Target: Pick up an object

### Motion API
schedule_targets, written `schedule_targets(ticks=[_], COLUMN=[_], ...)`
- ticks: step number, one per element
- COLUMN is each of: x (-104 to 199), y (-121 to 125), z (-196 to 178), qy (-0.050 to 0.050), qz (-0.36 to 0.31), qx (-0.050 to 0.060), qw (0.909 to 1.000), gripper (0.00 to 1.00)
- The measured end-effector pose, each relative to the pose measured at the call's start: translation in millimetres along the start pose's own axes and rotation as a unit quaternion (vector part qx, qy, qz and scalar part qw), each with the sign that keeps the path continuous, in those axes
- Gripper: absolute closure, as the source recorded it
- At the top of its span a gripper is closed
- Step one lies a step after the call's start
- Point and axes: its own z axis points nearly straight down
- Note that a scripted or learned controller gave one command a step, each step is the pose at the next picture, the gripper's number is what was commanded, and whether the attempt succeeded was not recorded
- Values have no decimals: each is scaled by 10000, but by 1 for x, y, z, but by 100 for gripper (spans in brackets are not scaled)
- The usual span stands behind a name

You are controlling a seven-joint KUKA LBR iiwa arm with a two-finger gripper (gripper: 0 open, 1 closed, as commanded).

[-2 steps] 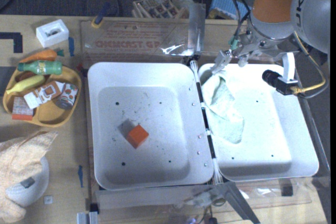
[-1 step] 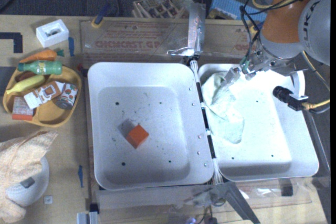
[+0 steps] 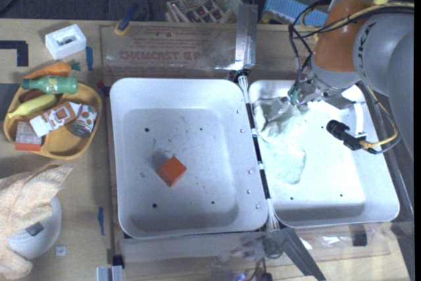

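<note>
— Orange block [image 3: 172, 170], that's the clearest thing to go for. It sits alone in the left bin [image 3: 131, 102], a little left of the middle, resting flat on the white floor with nothing touching it.

— And the gripper [image 3: 297, 94]?

— Over in the right bin [image 3: 378, 204], near its upper left corner, just beside a crumpled clear plastic bag [image 3: 279, 135] that lies along that bin's left side. Whether it is wide or narrow I cannot tell; glare and the plastic blur it.

— So which thing is it after?

— Hard to judge. If it is the bag, I'd say come down on a raised fold, since thin film slips out of a pinch. If it is the block, the arm [image 3: 385, 49] must cross the divider between the bins and come down well clear of the walls.

— How does the block look?

— Small, cube-like, matte orange, with its top face lighter than its sides. It is turned at a slant to the bin's edges, so the wrist should turn to meet two flat faces squarely, not the corners.

— And the bag?

— Nearly see-through, wrinkled, its outline faint against the white.
</note>
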Motion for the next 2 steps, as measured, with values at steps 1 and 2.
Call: schedule_targets(ticks=[1, 2], x=[-1, 59], y=[2, 20], z=[-12, -95], qy=[-9, 5], qz=[6, 1259], qx=[-27, 31], qw=[10000, 9920], gripper=[100, 100])
